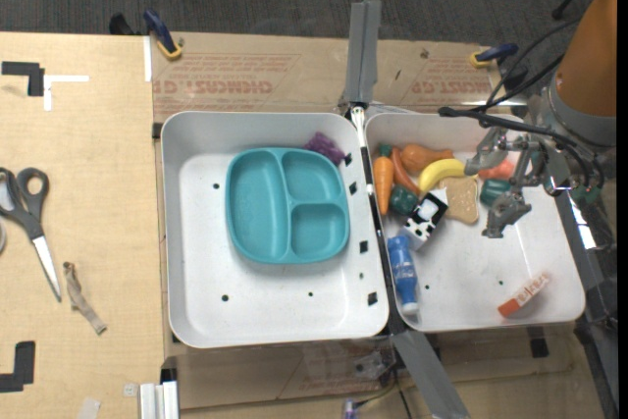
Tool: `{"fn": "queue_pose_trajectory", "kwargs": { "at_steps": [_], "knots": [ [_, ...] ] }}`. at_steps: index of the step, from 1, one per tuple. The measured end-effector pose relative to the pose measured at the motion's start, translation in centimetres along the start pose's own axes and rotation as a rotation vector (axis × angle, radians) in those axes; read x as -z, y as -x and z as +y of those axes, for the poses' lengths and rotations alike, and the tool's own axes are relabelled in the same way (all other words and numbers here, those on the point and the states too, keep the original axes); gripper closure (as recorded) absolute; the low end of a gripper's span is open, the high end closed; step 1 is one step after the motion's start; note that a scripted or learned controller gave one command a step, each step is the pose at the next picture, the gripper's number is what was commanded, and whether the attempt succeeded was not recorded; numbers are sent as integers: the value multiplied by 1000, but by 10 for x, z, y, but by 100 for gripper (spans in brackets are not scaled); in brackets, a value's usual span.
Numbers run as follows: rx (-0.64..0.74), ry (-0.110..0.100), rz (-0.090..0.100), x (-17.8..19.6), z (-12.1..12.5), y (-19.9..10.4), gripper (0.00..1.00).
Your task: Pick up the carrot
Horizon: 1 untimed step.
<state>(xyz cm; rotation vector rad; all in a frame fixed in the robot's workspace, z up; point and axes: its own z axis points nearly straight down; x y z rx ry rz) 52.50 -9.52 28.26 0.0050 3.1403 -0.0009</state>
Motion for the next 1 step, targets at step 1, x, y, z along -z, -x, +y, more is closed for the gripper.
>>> {"fn": "queue_pose_trajectory", "kwargs": {
  "at_steps": [1],
  "knots": [
    [2, 1, -2, -91, 39, 102, 0]
  ]
}}
